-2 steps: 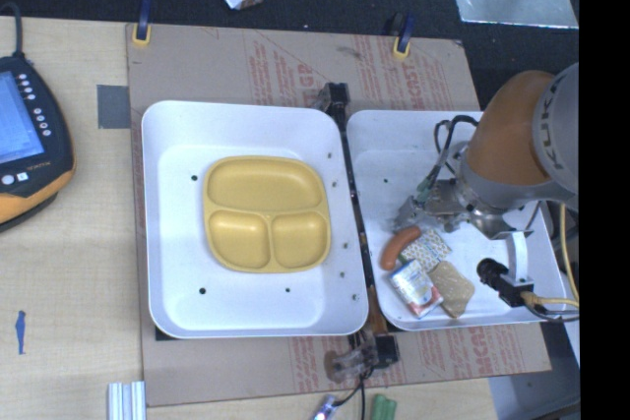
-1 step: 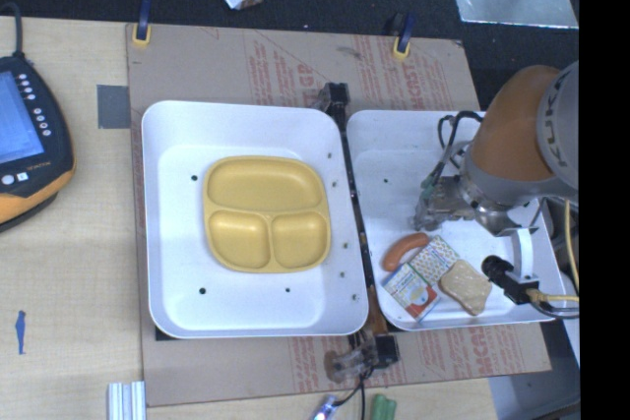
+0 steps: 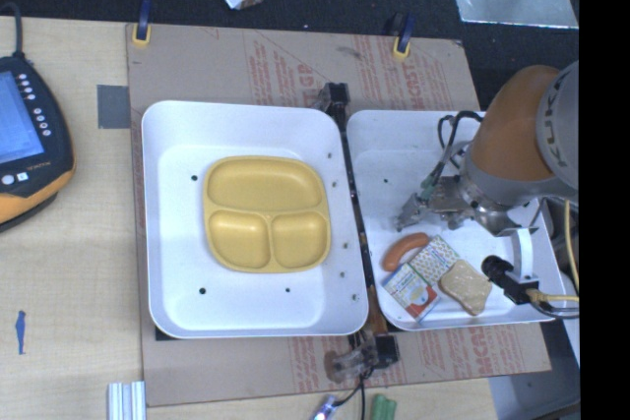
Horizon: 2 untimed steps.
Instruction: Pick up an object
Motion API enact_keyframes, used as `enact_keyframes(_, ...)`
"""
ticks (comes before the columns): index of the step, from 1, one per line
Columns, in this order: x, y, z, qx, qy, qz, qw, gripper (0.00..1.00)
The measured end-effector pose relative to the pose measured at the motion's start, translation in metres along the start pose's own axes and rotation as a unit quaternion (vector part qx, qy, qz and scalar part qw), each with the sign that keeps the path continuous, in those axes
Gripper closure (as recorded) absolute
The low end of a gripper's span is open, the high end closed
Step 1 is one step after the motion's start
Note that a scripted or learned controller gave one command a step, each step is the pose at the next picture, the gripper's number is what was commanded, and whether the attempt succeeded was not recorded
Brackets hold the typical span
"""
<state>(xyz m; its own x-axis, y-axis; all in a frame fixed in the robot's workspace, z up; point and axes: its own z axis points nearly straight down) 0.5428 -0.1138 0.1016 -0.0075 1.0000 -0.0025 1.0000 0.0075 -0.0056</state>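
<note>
Gripper (image 3: 421, 208) is hovering in the right bin (image 3: 389, 135), fingers apart and gripping nothing; the sausage (image 3: 405, 250) is lying just below it, long axis slanting up to the right

Divided plate (image 3: 266, 212) in left bin (image 3: 162, 211)

Two white bins (image 3: 162, 211), one yellow divided plate (image 3: 266, 211), one sausage (image 3: 404, 251), one slice of bread (image 3: 465, 286), two small printed packets (image 3: 433, 261), one gripper (image 3: 418, 210), two clamps (image 3: 142, 21)

robot lab: teach pendant (image 3: 25, 138), clamped cardboard (image 3: 295, 64) on bench.
</note>
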Motion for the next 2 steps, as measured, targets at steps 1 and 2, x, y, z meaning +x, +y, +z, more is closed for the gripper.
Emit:
enact_keyframes(1, -0.044, 0.060, -0.024, -0.002, 0.001, 0.002, 1.0000, 0.00)
enact_keyframes(2, -0.085, 0.116, -0.014, -0.005, 0.001, 0.001, 1.0000, 0.00)
